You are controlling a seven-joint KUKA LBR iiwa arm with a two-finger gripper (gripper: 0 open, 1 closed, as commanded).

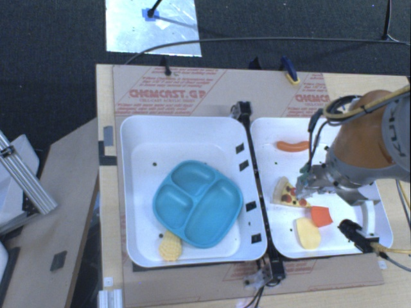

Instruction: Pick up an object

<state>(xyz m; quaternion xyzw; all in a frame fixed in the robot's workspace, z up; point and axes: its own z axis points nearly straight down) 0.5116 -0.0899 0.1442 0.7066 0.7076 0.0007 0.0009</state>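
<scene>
The right bin (270,140) holds several toy foods. A pizza slice (285,194) lies near its middle, an orange sausage (292,146) towards the back, an orange-red block (321,216) and a pale yellow piece (308,234) at the front. My gripper (308,183) reaches in from the right and hangs low over the right edge of the pizza slice, just behind the orange-red block. Whether it touches the slice is hidden by the wrist.
The left bin (138,172) carries a blue divided plate (198,203) and a yellow corn-like piece (170,246) at its front. A black divider with clips (252,185) runs between the bins. The grey and orange arm (363,140) covers the right bin's right side.
</scene>
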